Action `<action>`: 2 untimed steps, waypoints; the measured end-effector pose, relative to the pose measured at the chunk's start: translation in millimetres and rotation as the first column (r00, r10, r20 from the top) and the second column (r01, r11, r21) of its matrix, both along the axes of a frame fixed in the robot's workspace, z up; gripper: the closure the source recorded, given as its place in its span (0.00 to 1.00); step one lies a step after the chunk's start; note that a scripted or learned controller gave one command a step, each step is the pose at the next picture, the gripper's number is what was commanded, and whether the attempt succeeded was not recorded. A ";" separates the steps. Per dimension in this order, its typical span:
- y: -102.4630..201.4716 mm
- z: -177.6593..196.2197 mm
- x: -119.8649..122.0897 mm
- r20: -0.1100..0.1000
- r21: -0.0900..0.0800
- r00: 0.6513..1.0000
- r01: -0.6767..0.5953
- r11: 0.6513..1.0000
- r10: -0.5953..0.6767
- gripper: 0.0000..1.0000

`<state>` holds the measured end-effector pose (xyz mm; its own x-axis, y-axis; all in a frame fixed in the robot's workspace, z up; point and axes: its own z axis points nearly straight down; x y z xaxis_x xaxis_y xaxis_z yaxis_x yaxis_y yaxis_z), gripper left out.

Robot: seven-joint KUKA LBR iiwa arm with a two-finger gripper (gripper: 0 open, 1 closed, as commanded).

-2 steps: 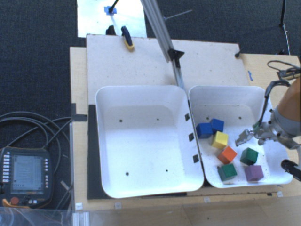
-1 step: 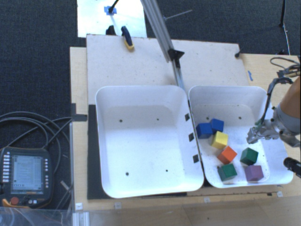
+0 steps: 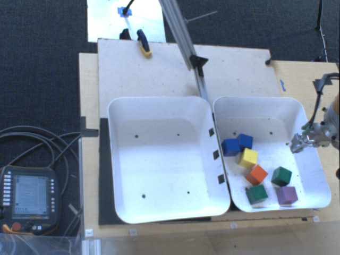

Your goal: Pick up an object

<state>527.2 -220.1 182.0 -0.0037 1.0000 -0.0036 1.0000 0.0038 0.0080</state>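
Several small cubes lie in the right bin [image 3: 265, 108]. Two blue cubes [image 3: 237, 144] sit side by side near the bin's left wall, with a yellow cube [image 3: 247, 158] and an orange cube [image 3: 257, 175] just below them. Two green cubes [image 3: 281, 176] [image 3: 256, 194] and a purple cube [image 3: 287, 195] rest toward the front. My gripper [image 3: 296, 144] hangs over the right side of this bin, above and to the right of the cubes and apart from all of them. I see no cube in it.
The left bin [image 3: 159, 106] adjoins the right one along a shared wall. A slanted metal pole [image 3: 180, 31] rises behind the bins. A teach pendant [image 3: 29, 198] with cables sits at the lower left, off the bench.
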 end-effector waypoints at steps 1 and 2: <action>0.9 43.9 0.5 -0.001 0.001 1.000 -0.001 1.000 0.001 1.00; -3.8 102.6 11.0 0.001 -0.001 1.000 -0.002 1.000 0.002 1.00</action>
